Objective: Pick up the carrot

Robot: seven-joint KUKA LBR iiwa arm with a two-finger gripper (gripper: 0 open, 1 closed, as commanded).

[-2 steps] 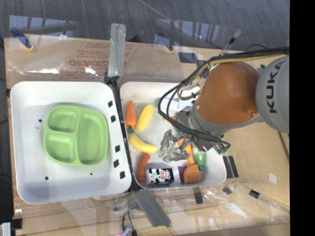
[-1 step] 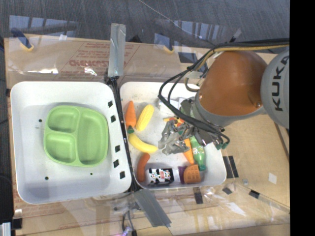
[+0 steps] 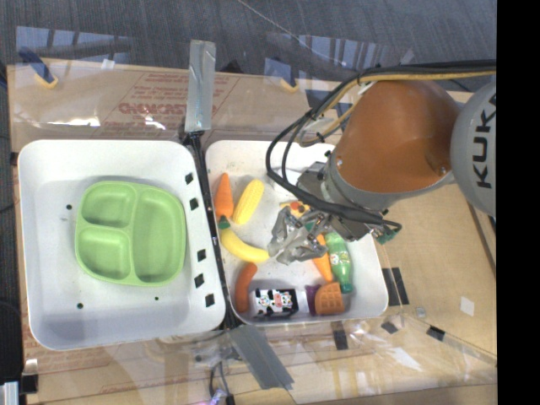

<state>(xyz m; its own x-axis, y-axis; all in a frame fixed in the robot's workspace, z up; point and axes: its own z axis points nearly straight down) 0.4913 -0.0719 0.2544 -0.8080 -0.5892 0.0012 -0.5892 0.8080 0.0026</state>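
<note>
The gripper [image 3: 291,239] hangs low inside the right bin [image 3: 371,298], under the orange band [image 3: 396,137] of the arm, whose bulk covers much of that bin's far right part. Its metal fingers are a jumble of grey against the white floor, and whether they are spread or closed cannot be made out; nothing can be seen clearly between them. The carrot [image 3: 224,197] lies well to the gripper's left and a little farther up, near the bin's left wall, orange with a green end, apart from the gripper. Between the carrot and the gripper sits a corn cob [image 3: 248,202]; a banana [image 3: 242,248] lies just left of the fingertips, possibly touching. Below and left is a reddish sausage-like piece [image 3: 245,283], and below it a black-and-white patterned item [image 3: 276,303]. Just right of the gripper, a green bottle [image 3: 339,261] and an orange piece [image 3: 323,267] are partly hidden by the wrist. Far to the left, the left bin [image 3: 51,310] holds a green 3-compartment plate [image 3: 131,233].
</note>
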